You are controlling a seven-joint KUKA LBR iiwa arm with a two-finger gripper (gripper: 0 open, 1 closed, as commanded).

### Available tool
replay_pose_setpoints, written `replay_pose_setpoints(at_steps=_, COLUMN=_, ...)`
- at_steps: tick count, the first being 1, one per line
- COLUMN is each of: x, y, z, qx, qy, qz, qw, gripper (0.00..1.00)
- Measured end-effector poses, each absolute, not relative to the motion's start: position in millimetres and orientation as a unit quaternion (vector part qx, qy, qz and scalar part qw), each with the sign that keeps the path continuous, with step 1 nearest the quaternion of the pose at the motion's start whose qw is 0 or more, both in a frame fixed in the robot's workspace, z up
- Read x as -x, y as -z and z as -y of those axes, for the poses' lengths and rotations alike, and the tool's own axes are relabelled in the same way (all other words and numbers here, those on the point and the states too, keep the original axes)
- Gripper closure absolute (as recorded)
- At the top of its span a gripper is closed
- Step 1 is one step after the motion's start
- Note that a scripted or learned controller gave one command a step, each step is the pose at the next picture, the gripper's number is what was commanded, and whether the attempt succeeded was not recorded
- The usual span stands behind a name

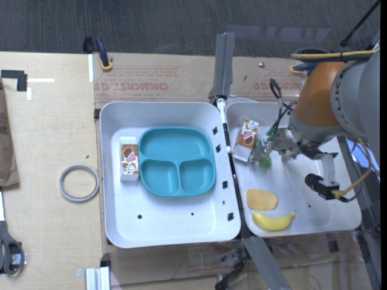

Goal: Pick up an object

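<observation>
Gripper (pixel 264 156): low in my right bin (pixel 326 219), at a green item (pixel 265 160) beside the small carton (pixel 246 139); finger state I cannot tell. Banana (pixel 273 220), yellow disc (pixel 262 199): near front. Left bin (pixel 115 222): teal tray (pixel 178 161), small box (pixel 129 159).

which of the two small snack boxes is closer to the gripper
The box in the right bin, leaning by the divider close to the gripper. The other box lies in the left bin beside the teal plate, far from the arm.
</observation>
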State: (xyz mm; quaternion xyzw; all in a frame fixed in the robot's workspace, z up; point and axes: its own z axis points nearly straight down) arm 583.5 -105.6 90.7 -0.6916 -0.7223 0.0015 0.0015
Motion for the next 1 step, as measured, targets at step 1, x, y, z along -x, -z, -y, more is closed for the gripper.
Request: replay_pose_setpoints(at_steps=1, x=-583.5, y=-99.7, z=107.3, qx=0.693, qy=-0.0015, qz=0.721, qw=0.002, gripper=1.00)
